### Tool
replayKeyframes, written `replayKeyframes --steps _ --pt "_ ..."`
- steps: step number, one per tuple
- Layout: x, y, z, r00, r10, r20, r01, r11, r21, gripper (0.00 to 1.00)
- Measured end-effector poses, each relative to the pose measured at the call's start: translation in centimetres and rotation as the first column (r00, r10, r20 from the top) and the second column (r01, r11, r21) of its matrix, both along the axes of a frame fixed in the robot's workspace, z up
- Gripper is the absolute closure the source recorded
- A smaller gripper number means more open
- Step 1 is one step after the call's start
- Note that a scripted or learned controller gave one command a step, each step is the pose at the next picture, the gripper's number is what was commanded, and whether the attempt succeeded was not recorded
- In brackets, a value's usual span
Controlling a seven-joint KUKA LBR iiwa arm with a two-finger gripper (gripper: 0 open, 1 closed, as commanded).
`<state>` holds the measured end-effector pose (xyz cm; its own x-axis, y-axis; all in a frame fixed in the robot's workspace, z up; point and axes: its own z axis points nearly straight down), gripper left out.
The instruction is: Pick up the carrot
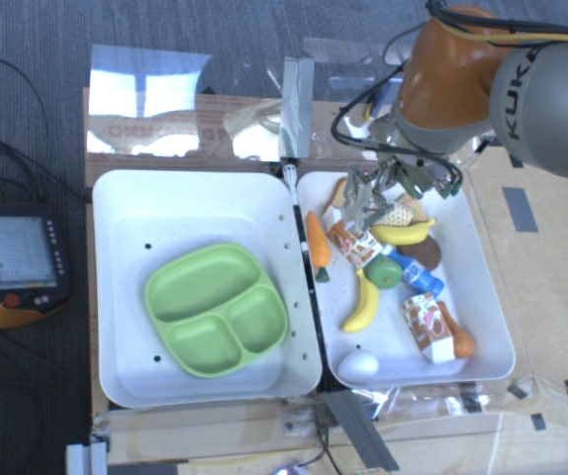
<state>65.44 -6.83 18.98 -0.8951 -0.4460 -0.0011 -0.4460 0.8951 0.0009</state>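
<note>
Table (pixel 541 265), tan, carrying two shallow white bins side by side. Arm (pixel 482 67), grey with an orange band above the wrist, entering from the right of the camera view, directly above the end effector. Left bin (pixel 126 206), well to the left of the end effector, holding a green three-compartment tray (pixel 217 309) lying flat. Right bin (pixel 487 295), directly beneath the end effector, crowded with toy food. End effector (pixel 365 201), poised over the upper part of the right bin; whether spread or pressed together: cannot tell, wiring and clutter masking the tips. Carrot (pixel 317 243), orange with a dark green stem end, just left of and slightly below the end effector, lying lengthwise along the right bin's left wall, apart from the end effector. Yellow banana (pixel 363 307) below the end effector, curved, near the bin's middle. Second banana (pixel 405 232) just right of the end effector. Small carton (pixel 426 327) lower right of the end effector. Green round fruit (pixel 384 272) below and slightly right. White egg-like object (pixel 361 365) far below, near the bin's lower edge.
</note>
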Motion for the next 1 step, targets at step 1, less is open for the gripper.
replayKeyframes --steps 1 --pt "1.36 -2.74 -2.31 0.984 -0.176 0.003 0.176 0.984 0.001 1.00"
